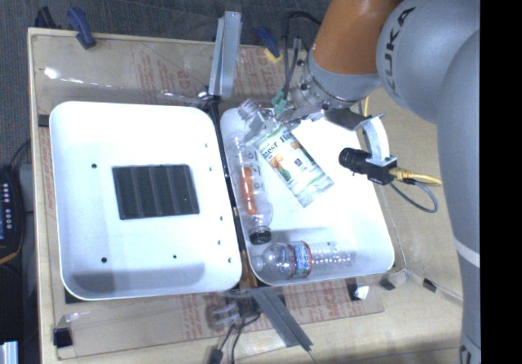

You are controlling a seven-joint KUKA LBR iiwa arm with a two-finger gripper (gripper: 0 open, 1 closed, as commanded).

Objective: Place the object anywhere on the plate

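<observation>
Labelled bottle (pixel 294 165), tilted, just below claw (pixel 287 109)

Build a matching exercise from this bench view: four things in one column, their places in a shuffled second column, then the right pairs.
Things:
1. dark ribbed plate
2. bottle with the blue label
3. bottle with the orange label
4. bottle with the white label

Places:
A. along the right bin's near wall
B. below the wrist, tilted
C. middle of the left bin
D. along the right bin's left wall

Pairs: 1-C, 2-A, 3-D, 4-B

Two white bins (pixel 77 130) — blue clamps (pixel 80 26), wooden bench (pixel 147 68)
</observation>
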